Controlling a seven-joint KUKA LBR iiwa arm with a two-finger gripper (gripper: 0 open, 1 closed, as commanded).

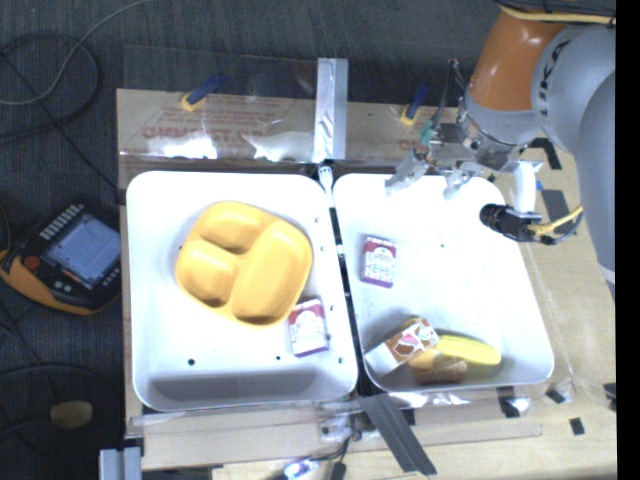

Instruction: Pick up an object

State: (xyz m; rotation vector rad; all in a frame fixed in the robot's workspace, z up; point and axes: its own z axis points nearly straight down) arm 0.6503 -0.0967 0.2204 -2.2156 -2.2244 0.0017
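Observation:
My gripper [428, 179] hangs over the far edge of the right bin [520, 288], its two fingers spread open with nothing between them. Below it in that bin lies a small purple-and-white packet [379, 261]. At the bin's near edge rest a brown-and-white packet [407, 344] and a yellow banana [468, 351] side by side. In the left bin [150, 298] sits a large yellow bread-shaped object [243, 260], with another small purple-and-white packet [308, 327] beside it at the near right.
A raised divider [340, 268] separates the two bins. The grey arm with its orange band [510, 58] fills the upper right. A handheld pendant [70, 258] lies on the floor to the left. Clamps and tape hold plastic sheeting behind the bins.

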